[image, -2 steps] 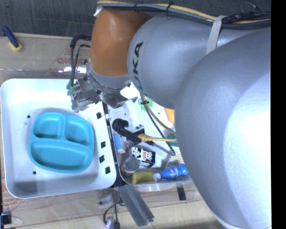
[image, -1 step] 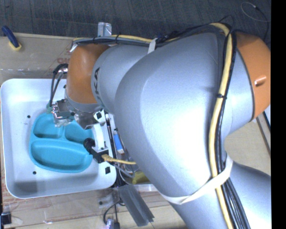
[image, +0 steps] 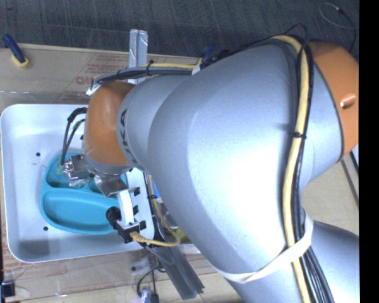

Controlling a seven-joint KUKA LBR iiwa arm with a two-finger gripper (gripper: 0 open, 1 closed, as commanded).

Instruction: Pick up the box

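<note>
The grey arm's gripper (image: 82,169) was seen low over a turquoise plastic object (image: 72,210) in the shallow white bin (image: 19,169) at lower left; its grip state could not be told.

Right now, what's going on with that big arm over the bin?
The grey arm has reached in from the right and is bent down over the left white bin. Its wrist end sits low in the bin, right above a blue object lying near the bin's right side. The arm covers most of that spot, so I can't tell whether anything is grasped, and I can't make out which item is the box it is meant to pick up.
</note>
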